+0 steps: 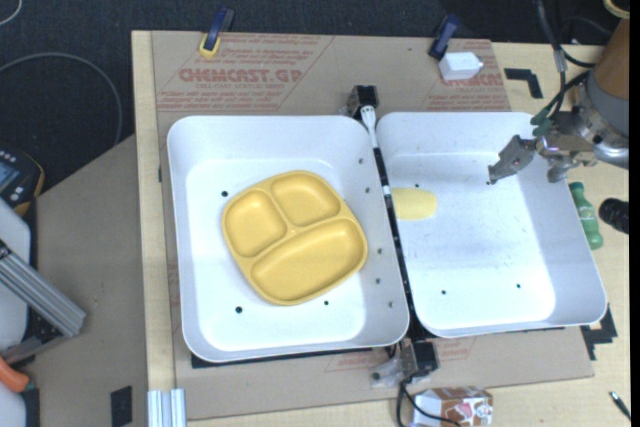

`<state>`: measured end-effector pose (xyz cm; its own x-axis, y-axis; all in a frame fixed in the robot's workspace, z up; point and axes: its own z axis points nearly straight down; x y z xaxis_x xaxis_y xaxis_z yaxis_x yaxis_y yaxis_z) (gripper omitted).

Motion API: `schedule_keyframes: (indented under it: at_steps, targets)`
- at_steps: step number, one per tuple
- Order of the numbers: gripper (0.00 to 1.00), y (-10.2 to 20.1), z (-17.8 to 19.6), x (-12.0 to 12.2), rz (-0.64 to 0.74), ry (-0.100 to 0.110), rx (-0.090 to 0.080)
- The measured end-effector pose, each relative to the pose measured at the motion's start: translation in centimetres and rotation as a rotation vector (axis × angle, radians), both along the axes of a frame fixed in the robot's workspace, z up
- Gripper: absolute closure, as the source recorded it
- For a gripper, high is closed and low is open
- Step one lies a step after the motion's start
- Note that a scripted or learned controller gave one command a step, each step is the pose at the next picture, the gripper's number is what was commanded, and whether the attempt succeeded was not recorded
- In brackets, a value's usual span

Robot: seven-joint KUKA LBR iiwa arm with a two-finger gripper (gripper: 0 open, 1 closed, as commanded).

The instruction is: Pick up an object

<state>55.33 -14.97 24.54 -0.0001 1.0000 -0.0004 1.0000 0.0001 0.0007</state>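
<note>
While gripper [528,165] hovers over right bin [500,305], bench board [250,70] reads "CHEMCAST".

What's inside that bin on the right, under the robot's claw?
The right bin holds one small pale yellow object by its left wall. The gripper hovers above its upper right part; the floor beneath it is partly covered.

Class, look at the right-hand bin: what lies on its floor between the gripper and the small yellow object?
Nothing. In the camera view, the stretch of white floor of the right bin between the gripper and the small yellow object is bare.
</note>
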Motion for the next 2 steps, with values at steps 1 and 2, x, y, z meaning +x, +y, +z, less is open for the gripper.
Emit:
schedule_keyframes:
  at_steps: [1,2]
  targets:
    - [0.0,3.1,15.9,-6.1,0.004,-0.015,-0.002]
    - [0.0,9.7,29.9,-7.4,0.009,-0.019,0.0]
